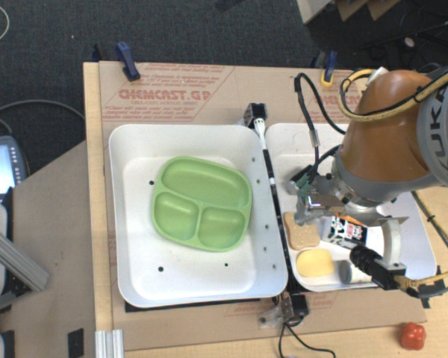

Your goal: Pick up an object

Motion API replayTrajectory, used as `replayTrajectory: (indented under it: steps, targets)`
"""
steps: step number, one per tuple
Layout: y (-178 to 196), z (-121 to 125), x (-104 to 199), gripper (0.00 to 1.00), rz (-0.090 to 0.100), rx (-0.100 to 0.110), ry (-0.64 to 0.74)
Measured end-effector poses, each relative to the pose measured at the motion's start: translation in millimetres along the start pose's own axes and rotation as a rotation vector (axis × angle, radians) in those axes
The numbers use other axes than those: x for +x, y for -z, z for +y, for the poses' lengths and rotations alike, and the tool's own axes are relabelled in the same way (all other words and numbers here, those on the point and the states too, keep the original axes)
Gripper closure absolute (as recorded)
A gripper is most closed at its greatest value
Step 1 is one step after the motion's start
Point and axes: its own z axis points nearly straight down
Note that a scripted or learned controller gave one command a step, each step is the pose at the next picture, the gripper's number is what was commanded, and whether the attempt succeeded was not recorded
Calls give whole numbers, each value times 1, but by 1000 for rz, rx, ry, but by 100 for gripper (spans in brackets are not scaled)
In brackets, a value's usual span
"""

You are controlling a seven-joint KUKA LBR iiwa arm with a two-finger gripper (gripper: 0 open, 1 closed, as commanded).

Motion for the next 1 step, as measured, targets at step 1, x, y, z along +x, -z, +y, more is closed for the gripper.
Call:
replayTrajectory:
  steps: [1]
  targets:
    - [65, 15, 138, 100, 8, -26, 22]
